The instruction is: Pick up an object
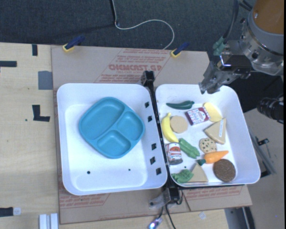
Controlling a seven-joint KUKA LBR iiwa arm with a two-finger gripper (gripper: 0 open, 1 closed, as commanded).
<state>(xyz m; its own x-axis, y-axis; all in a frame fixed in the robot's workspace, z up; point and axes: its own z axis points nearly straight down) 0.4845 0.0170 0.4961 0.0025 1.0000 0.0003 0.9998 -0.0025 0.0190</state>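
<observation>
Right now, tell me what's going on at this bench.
A grey robot arm reaches in from the right, its tool hovering over the far edge of the right bin with nothing visibly held. That bin holds toy food: a banana, green pepper, carrot, small can and cookies. The left bin holds a blue divided plate. No pick has happened yet.

Right bin [242, 128] crowded with toy food packed close, narrow gaps between pieces, bare strip along its right wall, left bin [66, 128] holding only a blue divided plate [112, 127], open white floor around it, claw [210, 86] above right bin's far rim
</observation>
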